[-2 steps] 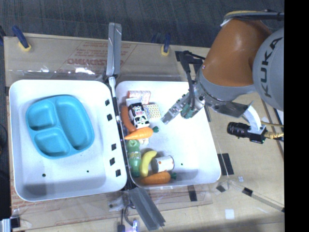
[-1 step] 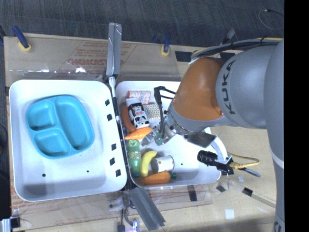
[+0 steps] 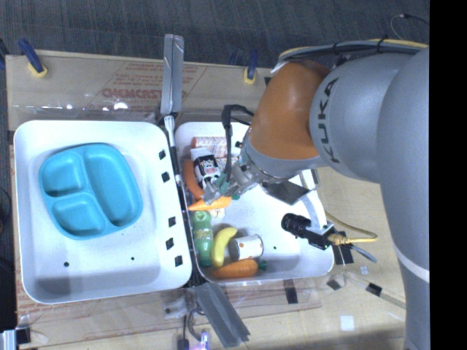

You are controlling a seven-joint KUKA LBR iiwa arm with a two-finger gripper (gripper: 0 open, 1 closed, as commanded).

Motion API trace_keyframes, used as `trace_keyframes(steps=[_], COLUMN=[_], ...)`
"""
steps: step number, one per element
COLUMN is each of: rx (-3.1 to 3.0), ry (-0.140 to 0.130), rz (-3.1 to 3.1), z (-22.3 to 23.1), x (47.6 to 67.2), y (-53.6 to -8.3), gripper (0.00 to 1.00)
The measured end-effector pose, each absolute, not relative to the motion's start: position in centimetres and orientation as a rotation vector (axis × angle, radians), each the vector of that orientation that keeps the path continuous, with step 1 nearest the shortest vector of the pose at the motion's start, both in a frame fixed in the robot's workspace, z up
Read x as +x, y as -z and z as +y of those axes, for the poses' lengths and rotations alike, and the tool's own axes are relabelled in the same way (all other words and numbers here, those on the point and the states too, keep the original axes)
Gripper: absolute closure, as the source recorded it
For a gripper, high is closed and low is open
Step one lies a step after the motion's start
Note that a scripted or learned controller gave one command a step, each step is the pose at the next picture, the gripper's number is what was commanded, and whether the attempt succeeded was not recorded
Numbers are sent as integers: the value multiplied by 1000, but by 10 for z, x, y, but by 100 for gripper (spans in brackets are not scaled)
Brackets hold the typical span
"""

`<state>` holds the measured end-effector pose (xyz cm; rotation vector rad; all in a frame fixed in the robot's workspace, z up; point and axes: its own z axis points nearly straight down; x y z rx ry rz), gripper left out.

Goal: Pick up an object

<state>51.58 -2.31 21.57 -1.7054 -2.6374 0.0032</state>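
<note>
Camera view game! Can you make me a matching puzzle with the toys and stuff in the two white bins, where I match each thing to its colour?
Things:
1. divided plate
2. banana
3. carrot
4. cucumber

Colours:
A. orange
B. green
C. blue
D. yellow

Pairs: 1-C, 2-D, 3-A, 4-B
</note>
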Motion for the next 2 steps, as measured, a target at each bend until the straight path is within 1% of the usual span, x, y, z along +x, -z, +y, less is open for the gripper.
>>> trace_keyframes(steps=[1, 2], rx=[-1932, -1691], ry=[-3, -1], rz=[-2476, -2649], z=[55, 85], x=[508, 497], y=[-214, -234], gripper=[100, 100])
